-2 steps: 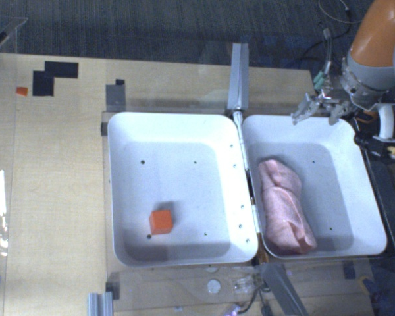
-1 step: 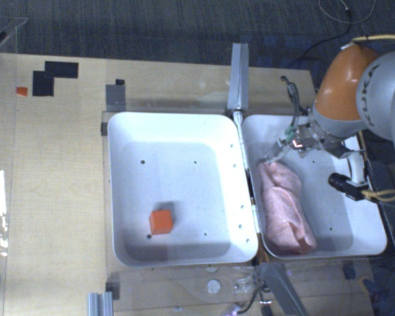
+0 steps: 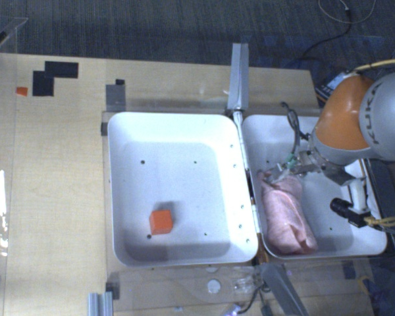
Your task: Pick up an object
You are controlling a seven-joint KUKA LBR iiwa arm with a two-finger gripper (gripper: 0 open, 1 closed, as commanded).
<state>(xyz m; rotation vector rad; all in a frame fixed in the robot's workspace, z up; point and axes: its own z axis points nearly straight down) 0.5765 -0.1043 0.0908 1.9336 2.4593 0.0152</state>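
Camera view, looking down at a slant on a pale wooden worktop (image 3: 52, 196) with two shallow white bins side by side. Left bin (image 3: 125, 176): holds a small orange block (image 3: 161, 222), resting on the floor toward the near-left corner, apart from every wall. Right bin (image 3: 375, 242): holds a pink bundle (image 3: 286, 217), soft and wrinkled, lying lengthwise along the left wall, far end about mid-bin, near end close to the front wall.

Reaching in from the right over the right bin, the grey arm (image 3: 388, 114), with its orange band (image 3: 342, 120) above the wrist. Below the band, the gripper (image 3: 291, 168), low over the far end of the bundle, just at or touching its top edge; cannot tell contact for sure. Cannot tell how far open the gripper is, nor whether anything is caught in it: that part is small, cluttered with cables and partly hidden under the wrist. Bundle lying flat on the bin floor, not lifted. Block well apart from the gripper, in the other bin.

Between the bins at the far side, an upright grey metal post (image 3: 239, 78). On the worktop at far left, black patches (image 3: 52, 76) and beside them a tiny orange square (image 3: 22, 91). Beyond the worktop, dark carpet with a thin looped cable (image 3: 345, 8) at top right.
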